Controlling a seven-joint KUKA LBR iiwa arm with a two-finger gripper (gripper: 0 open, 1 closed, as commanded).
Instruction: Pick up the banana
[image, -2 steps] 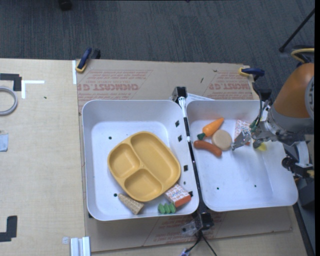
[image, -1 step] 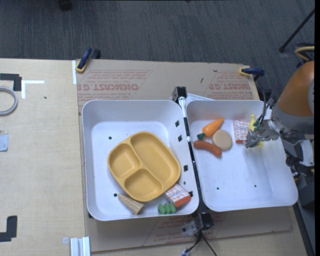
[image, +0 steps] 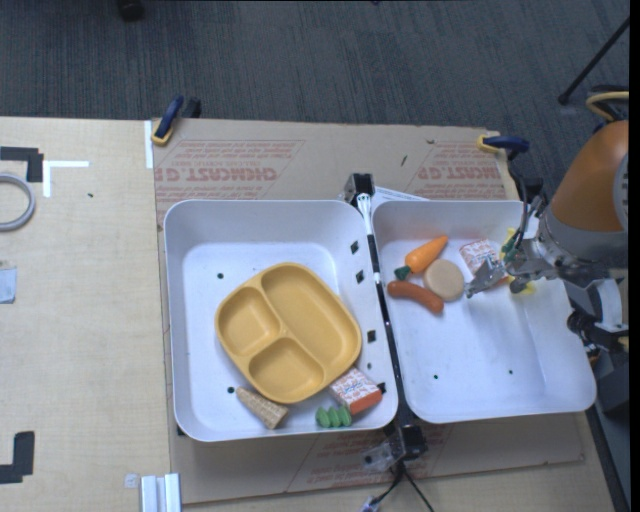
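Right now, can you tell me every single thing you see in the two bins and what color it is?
divided plate: 1, yellow, left bin
cracker-like piece: 1, tan, left bin, below the plate
green toy vegetable: 1, green, left bin's bottom edge
small box: 1, red and white, left bin, beside the plate
carrot: 1, orange, right bin, top
sausage: 1, reddish brown, right bin
round piece: 1, beige, right bin
packet: 1, white and red, right bin
bins: 2, white, side by side
end effector: 1, grey, right bin

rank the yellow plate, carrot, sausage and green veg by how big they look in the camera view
1. yellow plate, by far the largest
2. carrot and sausage, look alike, so unranked
3. green veg, smallest
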